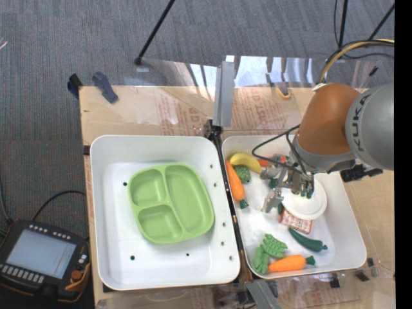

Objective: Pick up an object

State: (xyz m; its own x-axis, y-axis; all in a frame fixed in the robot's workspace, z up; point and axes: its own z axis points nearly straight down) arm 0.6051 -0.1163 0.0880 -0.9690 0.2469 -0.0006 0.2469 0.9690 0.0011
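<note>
The right white bin [353, 232] holds toy foods. A yellow banana [244, 161] lies by a small broccoli [243, 173], and an orange carrot [235, 183] rests along the bin's left wall. Toward the front are a second carrot [288, 263], a green leafy piece [269, 248], a dark green pepper [308, 240] and a red-and-white packet [296, 221]. A white round lid [306, 202] sits mid-bin. My gripper [269, 188] hangs over the bin's middle, just left of the lid and right of the broccoli. It is open, and nothing sits between its fingers.
The left white bin [103, 156] carries a green divided plate [171, 203]. A grey upright post [224, 95] stands behind the gap between the bins. Cables loop at the back right. A teach pendant [38, 255] lies on the floor at the lower left.
</note>
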